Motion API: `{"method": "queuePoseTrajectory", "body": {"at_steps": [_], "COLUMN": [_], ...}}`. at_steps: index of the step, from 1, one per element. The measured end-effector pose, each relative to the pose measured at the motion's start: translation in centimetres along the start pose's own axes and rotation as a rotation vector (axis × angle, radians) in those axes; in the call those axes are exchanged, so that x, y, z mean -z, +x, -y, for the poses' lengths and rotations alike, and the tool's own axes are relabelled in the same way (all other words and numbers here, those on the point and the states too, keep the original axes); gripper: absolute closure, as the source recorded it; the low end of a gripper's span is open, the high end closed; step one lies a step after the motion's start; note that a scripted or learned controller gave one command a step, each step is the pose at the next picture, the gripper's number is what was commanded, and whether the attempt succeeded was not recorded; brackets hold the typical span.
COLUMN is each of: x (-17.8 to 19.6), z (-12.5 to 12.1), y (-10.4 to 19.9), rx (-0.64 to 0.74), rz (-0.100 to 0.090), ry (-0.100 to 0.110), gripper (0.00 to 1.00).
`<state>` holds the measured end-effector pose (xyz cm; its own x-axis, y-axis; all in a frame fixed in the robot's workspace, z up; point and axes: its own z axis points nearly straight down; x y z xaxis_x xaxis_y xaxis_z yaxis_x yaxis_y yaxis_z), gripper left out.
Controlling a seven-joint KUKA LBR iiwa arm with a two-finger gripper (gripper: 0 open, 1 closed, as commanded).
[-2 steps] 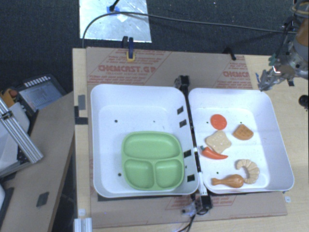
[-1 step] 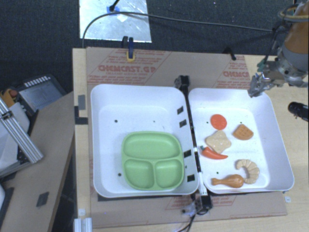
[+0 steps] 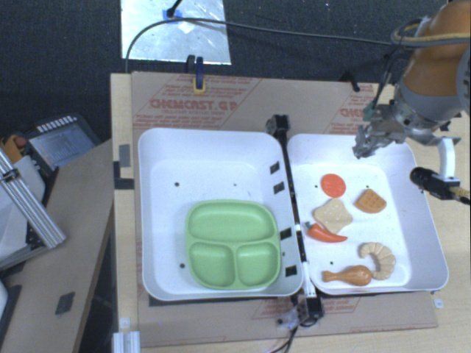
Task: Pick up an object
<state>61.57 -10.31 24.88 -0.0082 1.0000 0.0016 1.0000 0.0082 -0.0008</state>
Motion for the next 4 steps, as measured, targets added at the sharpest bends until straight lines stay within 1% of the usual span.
{"method": "queuePoseTrajectory", "body": {"at_steps": [1,2,3,4], "x": [0.4,0.8,-1.0,-2.4], "z": [2.1,3.5,5.6,8.2], "y": [4.2,9.0,13.9,18.5], "rx": [0.0,0.001,0.0,0.0], "rz": [0.0,0.0,0.0,0.0], "ry": [-0.001,-0.001,0.001,0.002], "gripper": [1.0,1.0,1.0,1.0]}}
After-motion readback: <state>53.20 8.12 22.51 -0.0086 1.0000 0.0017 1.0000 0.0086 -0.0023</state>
